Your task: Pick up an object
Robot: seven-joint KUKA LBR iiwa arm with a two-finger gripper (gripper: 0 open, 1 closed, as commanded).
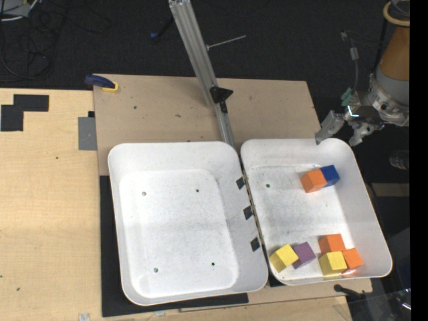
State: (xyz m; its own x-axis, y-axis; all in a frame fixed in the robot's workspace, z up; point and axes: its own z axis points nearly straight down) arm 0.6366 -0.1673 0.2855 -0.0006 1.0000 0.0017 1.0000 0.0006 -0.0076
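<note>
The right bin [281, 159] holds several small blocks. An orange block [311, 180] and a blue block [330, 174] touch each other near its far right side. At its near end lie a yellow block [284, 256], a purple block [304, 252], an orange block [331, 243], a second yellow block [332, 263] and another orange block [352, 258]. My gripper [342, 131] hangs above the bin's far right corner, beyond the orange and blue pair. Its two fingers stand apart with nothing between them.
The left bin [134, 159] sits beside the right one, with black clips [246, 211] along the shared edge. A slanted aluminium rail [198, 59] rises behind the bins. A blue and yellow clamp [101, 82] lies at the bench's far left corner.
</note>
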